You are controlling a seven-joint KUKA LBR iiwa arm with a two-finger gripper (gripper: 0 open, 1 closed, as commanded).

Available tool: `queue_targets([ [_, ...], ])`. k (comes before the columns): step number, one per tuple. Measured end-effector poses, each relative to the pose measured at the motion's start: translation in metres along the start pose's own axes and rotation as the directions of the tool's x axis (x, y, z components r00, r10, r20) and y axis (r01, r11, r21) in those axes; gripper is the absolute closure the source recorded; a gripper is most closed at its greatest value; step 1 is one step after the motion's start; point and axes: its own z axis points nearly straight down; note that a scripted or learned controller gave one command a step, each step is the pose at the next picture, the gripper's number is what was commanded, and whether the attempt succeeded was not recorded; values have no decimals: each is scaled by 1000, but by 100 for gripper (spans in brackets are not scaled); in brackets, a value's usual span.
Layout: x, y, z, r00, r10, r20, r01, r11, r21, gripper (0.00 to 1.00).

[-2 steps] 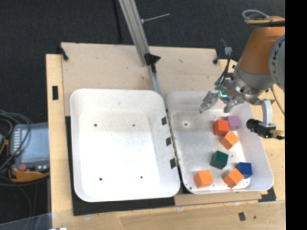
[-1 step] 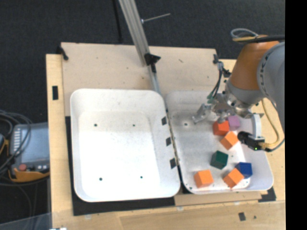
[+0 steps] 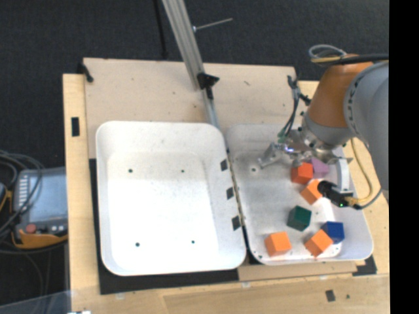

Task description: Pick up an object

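Orange block (image 3: 278, 243) sits nearest me in the right bin (image 3: 262, 195), at about 6 o'clock; a second orange block (image 3: 319, 242) and a blue block (image 3: 334, 230) touch at 5. Dark green block (image 3: 300, 217) lies mid-bin. Further back, at 1 o'clock, the gripper (image 3: 308, 163) hangs over an orange-red block (image 3: 302, 173) with a pink block (image 3: 321, 169) just beside it. I can't tell its grip state. I judge this the reach step. Next: confirm alignment, clear of pink. Left bin (image 3: 163, 195) sits at 9.
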Motion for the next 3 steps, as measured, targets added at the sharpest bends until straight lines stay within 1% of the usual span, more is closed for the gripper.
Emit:
queue_targets([
  [1,0,-3,-4,1000,5,-4,-5,1000,10,100],
  [2,6,7,-61,1000,-3,-5,3,1000,15,100],
  [3,5,10,-115,1000,-5,-4,5,1000,15,100],
])
